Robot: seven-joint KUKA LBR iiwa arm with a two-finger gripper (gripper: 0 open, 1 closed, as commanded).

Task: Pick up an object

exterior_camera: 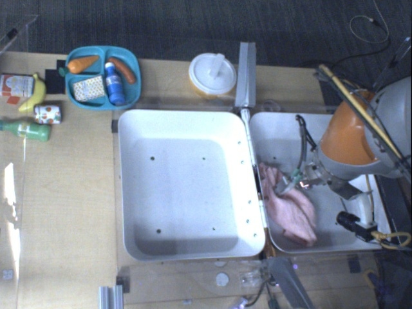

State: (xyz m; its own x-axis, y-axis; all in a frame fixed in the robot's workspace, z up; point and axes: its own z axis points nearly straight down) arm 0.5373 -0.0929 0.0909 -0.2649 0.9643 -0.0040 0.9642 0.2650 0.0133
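The gripper (283, 184) sits low in the right bin (283, 131), right of centre in the frame, with its tip down at the upper edge of a pink cloth (291, 212). Whether the jaws are apart or closed on a fold I cannot tell; the tip is small and partly lost against the fabric. The cloth lies crumpled along that bin's left wall, running toward the lower edge, and looks to be the thing to pick, since nothing else loose lies there. The arm (351, 137) leans in from the right at a slant, likely to reach the cloth so close to the wall.

The left bin (187, 185) fills the middle of the frame. Both stand on a pale wooden bench (58, 205). At upper left a blue tray (103, 76) holds toy food, with a banana (33, 95) and small bottles beside it; a white lidded cup (212, 74) stands at upper centre. Dark carpet lies beyond.
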